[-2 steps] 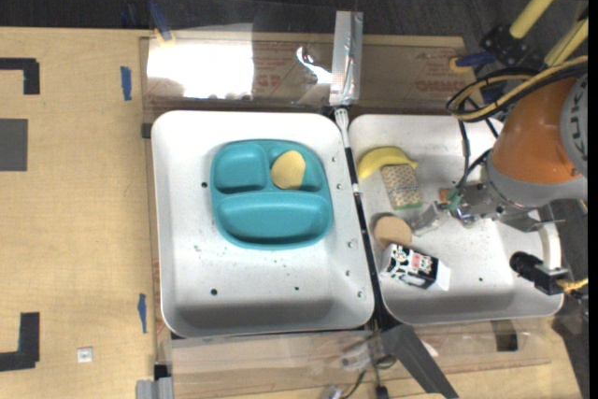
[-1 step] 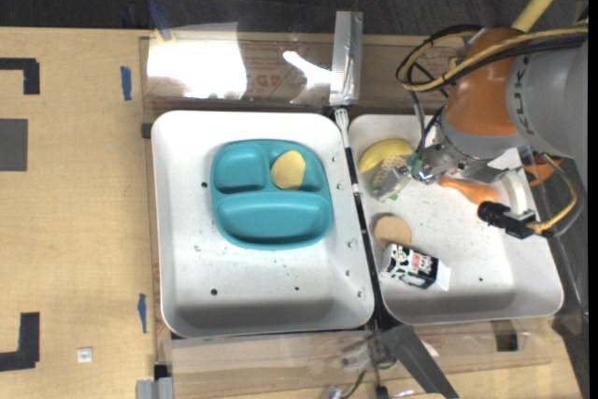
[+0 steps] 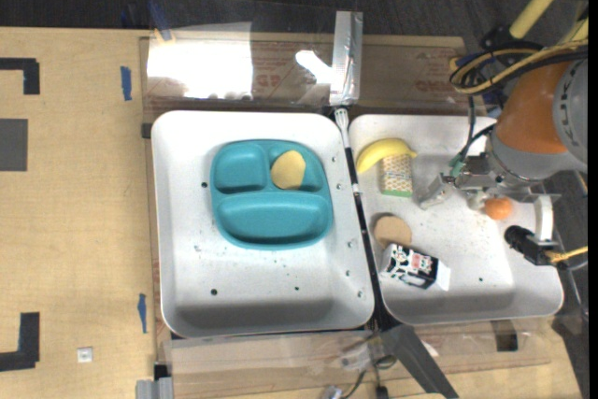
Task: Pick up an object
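The thing lying closest to your tool is the pale speckled block (image 3: 397,175) in the right bin (image 3: 486,290). It sits near the bin's upper left corner, and its top edge is tucked against the yellow banana (image 3: 378,153), which curves over it. The gripper (image 3: 433,194) sits just to the right of that block, low over the bin floor. You cannot tell whether it touches the block. You also cannot tell from this angle whether the gripper is spread or pressed together, and you can see nothing caught in it.

Below the block lies a brown oval piece (image 3: 392,228), close to the wall between the bins. Just beneath that is a black-and-white carton (image 3: 414,267), lying flat and tilted. On the gripper's other side, a small orange ball (image 3: 500,209) rests on the bin floor beside the wrist.

The arm (image 3: 542,121) comes in from the right, its orange band over the right bin's upper right corner.

In the left bin (image 3: 187,276) you have a teal divided plate (image 3: 271,215), with a yellow rounded piece (image 3: 289,169) in its upper right compartment, well apart from the gripper.
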`<state>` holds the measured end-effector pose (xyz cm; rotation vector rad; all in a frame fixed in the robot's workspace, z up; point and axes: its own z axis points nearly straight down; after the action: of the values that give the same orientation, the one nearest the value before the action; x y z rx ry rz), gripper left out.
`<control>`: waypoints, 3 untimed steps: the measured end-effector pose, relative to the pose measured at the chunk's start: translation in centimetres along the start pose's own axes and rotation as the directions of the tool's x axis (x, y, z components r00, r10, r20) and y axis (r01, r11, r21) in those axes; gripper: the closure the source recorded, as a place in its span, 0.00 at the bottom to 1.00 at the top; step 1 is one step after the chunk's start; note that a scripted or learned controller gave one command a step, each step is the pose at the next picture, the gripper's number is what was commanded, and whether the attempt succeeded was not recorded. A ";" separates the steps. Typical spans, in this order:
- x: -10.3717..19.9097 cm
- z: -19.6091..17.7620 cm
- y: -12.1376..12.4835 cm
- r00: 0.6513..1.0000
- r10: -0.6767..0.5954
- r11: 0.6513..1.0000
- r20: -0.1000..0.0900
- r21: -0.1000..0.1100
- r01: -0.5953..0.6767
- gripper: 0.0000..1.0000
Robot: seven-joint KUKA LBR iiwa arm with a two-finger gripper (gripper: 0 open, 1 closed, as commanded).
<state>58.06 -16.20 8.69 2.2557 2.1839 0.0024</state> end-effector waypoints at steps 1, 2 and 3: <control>6.2 -0.1 -4.0 0.999 -0.038 0.999 -0.002 -0.003 0.038 0.00; 6.0 0.0 1.4 0.999 -0.038 0.999 0.001 -0.005 0.038 0.00; 7.2 0.0 4.4 0.964 -0.266 0.964 0.003 -0.005 0.266 0.00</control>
<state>62.64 -9.18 8.69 1.9395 2.4623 0.0047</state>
